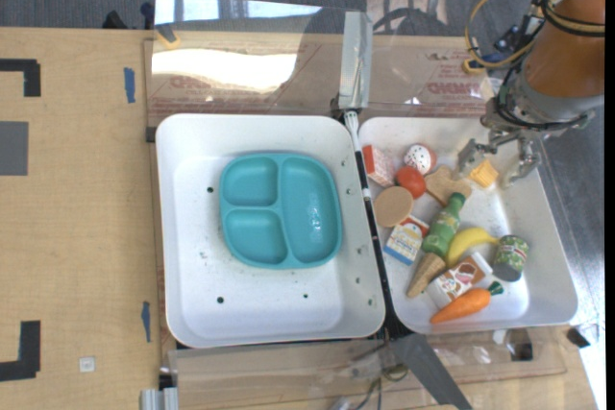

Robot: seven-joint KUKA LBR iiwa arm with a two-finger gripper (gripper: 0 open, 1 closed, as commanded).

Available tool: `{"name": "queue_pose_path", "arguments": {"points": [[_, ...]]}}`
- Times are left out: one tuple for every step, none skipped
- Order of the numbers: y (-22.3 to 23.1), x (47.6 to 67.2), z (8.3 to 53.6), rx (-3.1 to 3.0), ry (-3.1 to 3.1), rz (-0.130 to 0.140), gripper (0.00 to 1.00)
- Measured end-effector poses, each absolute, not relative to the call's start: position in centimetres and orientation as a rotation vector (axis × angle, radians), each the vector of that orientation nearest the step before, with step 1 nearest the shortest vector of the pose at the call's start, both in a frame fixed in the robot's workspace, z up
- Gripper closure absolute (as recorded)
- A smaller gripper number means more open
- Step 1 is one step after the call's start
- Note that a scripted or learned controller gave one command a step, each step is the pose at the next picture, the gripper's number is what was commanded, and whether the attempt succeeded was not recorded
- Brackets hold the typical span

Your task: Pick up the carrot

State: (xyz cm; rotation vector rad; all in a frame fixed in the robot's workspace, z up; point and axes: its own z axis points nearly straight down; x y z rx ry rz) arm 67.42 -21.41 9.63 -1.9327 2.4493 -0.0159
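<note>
The arm (pixel 567 43) is cut off by the frame's edge at two o'clock. In the right bin (pixel 553 307), the green bottle (pixel 444 226) overlaps the banana (pixel 469 241), and labels on the small cartons (pixel 407 238) are too small to read.

arm: enters from right, wrist pointing down | pincer (pixel 497 158): fingers spread apart, nothing between

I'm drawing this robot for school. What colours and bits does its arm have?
The arm has a fat orange band above the wrist, with a grey metal part below it. Yellow and blue cables loop beside it. The silvery grey two-finger gripper looks like a small claw.
</note>
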Motion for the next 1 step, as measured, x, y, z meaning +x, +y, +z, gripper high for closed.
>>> {"name": "queue_pose_path", "arguments": {"points": [[-21.01, 67.33, 9.66, -1.995, 2.405, -0.022, 0.0]]}}
